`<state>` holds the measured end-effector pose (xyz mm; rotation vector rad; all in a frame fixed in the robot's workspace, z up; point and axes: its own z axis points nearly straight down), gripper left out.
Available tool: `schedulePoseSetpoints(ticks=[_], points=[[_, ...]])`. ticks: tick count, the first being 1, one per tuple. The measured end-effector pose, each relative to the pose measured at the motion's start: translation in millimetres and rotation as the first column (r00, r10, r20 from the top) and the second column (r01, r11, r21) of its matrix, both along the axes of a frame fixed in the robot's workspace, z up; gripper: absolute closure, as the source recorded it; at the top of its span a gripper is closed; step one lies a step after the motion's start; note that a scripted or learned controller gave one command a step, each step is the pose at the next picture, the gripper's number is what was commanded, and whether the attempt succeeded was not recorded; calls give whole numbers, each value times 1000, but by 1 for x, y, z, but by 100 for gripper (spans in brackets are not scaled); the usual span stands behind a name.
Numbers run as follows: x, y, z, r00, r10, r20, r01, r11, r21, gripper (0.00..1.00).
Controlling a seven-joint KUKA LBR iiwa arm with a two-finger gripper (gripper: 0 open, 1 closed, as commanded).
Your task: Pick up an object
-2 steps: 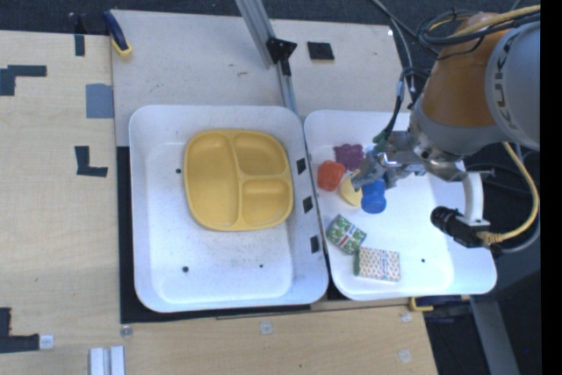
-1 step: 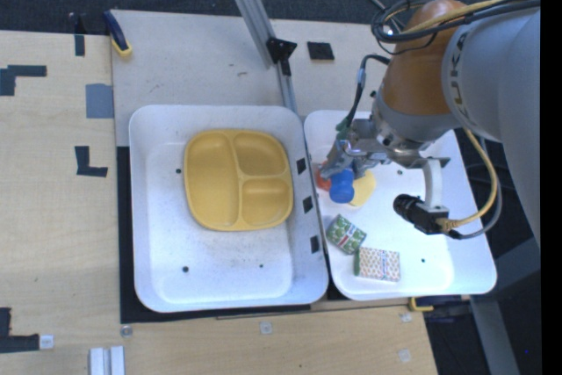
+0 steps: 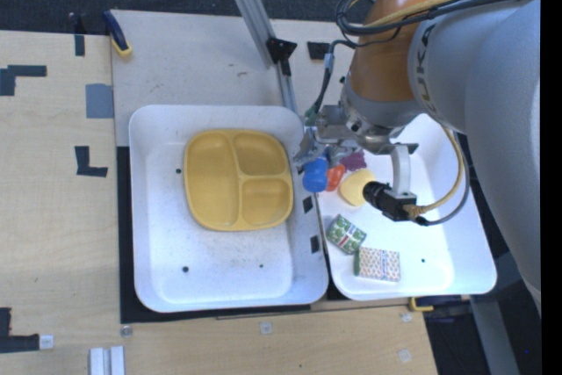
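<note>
Blue object [image 3: 314, 178], small and rounded, lies at the left edge of the right bin [image 3: 457, 272], against the divide between the two bins; an orange object [image 3: 335, 178] touches its right side and a yellow ball [image 3: 356, 187] sits just beyond that; a purple piece [image 3: 354, 161] shows just behind them. The gripper [image 3: 314, 155] hangs directly above the blue object, very near it, under the grey arm's wrist; I cannot tell its state from this slanted view, and nothing is visibly lifted, so the pick looks not yet done. The blue object seems too rounded to show a clear long axis or heading. Nearer the right bin's front edge lie a green packet [image 3: 346, 234] and a patterned packet [image 3: 378, 264]. The left bin [image 3: 162, 277] holds a yellow divided tray [image 3: 239, 180] near its back right corner.
</note>
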<state>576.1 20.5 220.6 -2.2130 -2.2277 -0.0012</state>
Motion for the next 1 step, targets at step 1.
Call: schedulePoseSetpoints(ticks=[1], points=[[17, 52, 8, 1000, 0, 0, 0, 1000, 0, 100]])
